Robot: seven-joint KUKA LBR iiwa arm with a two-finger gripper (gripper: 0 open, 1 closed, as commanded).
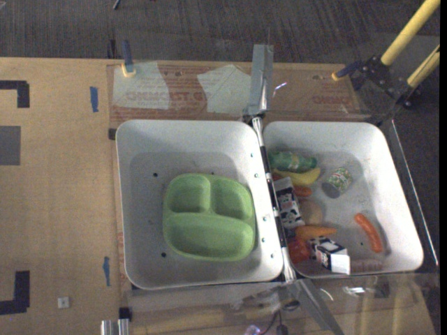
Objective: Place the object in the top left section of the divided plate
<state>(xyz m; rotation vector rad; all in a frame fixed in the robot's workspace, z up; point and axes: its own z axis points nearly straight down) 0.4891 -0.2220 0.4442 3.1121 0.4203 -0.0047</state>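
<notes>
A green divided plate (208, 217) lies in the left white bin (140, 152), with two small sections at its far side and one large section nearer the front. Its top left section (187, 192) holds nothing. The right bin (391, 159) holds several small toy food items: a green bottle (292, 161), a banana (304, 176), a small can (338, 180), a cow-patterned carton (287, 204), an orange carrot (318, 232), a red-orange sausage (369, 232), and a white carton (330, 254).
A metal divider (261, 82) runs between the two bins at the back. Blue tape marks (93, 98) dot the wooden bench on the left. A yellow-handled stand (412, 26) sits at the far right.
</notes>
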